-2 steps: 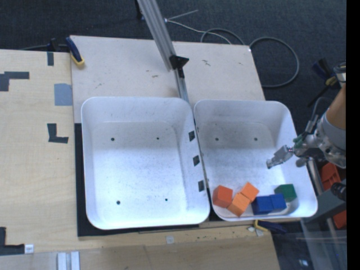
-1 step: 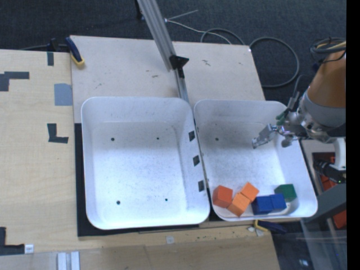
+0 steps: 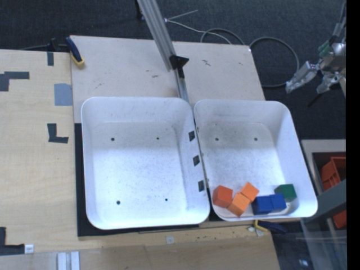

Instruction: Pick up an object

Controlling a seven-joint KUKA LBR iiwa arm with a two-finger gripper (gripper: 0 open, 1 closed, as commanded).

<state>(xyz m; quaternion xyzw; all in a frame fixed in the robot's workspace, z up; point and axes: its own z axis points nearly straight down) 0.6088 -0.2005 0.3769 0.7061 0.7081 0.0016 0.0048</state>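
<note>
Small blocks lie together in the near corner of the right bin (image 3: 243,107). Three are orange (image 3: 223,196) (image 3: 249,192) (image 3: 239,205), two are blue (image 3: 262,205) (image 3: 278,201) and one is green (image 3: 287,192). My gripper (image 3: 313,84) hangs at the far right, beyond the right bin's back corner and over the dark floor. It is well away from the blocks. Its fingers are spread open and hold nothing.
The left bin (image 3: 90,151) stands beside the right one, their rims touching. A slanted metal pole (image 3: 160,30) ends at the junction behind the bins. Cables (image 3: 225,35) lie at the back, a blue-and-yellow clamp (image 3: 75,51) sits far left, and an orange crate (image 3: 332,173) is at the right.
</note>
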